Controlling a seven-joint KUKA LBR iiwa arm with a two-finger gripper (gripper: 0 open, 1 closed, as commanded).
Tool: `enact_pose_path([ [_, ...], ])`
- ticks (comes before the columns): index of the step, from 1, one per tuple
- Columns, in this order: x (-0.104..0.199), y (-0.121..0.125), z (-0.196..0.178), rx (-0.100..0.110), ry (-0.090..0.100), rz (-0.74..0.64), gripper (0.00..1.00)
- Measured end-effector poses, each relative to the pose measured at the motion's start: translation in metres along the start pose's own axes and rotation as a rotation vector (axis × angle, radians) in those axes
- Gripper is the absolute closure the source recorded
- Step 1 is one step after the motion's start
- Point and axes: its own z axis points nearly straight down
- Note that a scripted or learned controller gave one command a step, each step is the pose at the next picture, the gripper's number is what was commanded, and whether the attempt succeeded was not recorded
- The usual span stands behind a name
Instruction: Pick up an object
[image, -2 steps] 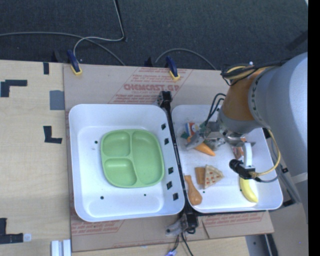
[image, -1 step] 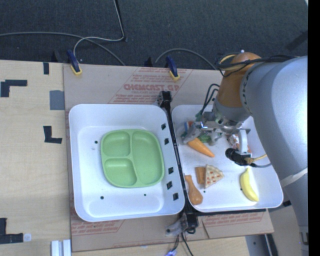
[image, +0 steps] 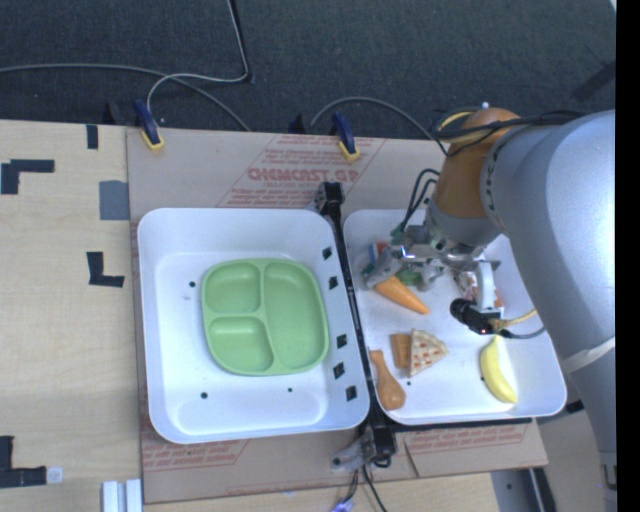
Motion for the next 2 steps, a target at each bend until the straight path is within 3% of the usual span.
enact_pose_path([
  [1, 0.002, -0.006, -0.001, -0.021, 0.0, -0.005, 0.0],
  [2, 0.004, -0.003, -0.012, -0.038, 0.0, -0.009, 1.0],
])
